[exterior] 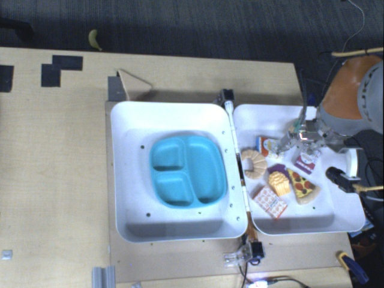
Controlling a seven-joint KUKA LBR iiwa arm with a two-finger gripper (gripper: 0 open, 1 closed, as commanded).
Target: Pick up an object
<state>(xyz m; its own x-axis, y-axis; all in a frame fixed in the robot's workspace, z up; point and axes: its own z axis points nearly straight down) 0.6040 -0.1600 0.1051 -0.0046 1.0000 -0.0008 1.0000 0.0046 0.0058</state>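
Observation:
My gripper [295,138] hangs low over the back of the right bin [342,215], reaching in from the right. Just to its left stands a small orange and white can [266,144]. Right below it lies a white packet with purple print [306,161]. Further forward are a tan croissant [253,162], a yellow fries toy in a purple holder [279,182], a pizza slice [303,187] and a red checkered box [271,201]. Nothing shows in the gripper's grasp.
The left bin [129,131] holds a blue divided tray [187,170]. A black clamp [227,96] sits at the back where the two bins meet. Pale bench surface stretches to the left, with black tape marks [59,69].

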